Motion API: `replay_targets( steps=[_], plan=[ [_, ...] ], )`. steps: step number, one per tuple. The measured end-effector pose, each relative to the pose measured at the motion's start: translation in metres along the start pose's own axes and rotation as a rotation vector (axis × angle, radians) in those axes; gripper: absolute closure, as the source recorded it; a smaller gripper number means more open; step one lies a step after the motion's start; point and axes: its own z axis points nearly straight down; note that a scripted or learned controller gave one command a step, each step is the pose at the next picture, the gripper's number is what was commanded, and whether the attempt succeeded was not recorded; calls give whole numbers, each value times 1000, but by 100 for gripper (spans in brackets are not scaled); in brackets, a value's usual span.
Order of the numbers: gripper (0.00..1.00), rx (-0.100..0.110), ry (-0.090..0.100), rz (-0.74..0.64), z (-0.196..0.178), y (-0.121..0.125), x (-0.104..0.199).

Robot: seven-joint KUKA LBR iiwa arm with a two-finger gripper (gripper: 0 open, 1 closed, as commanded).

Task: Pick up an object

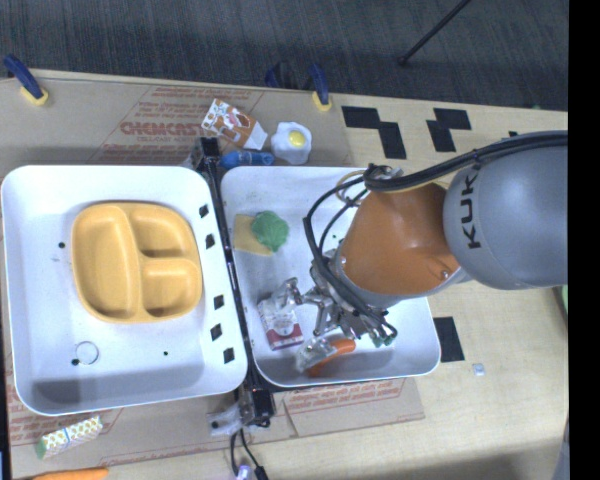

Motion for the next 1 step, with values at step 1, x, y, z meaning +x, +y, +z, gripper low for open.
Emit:
replay_targets(
  steps=[1],
  plan=[
    [0, 4, -3, -61, 0, -18, -75]
  ],
)
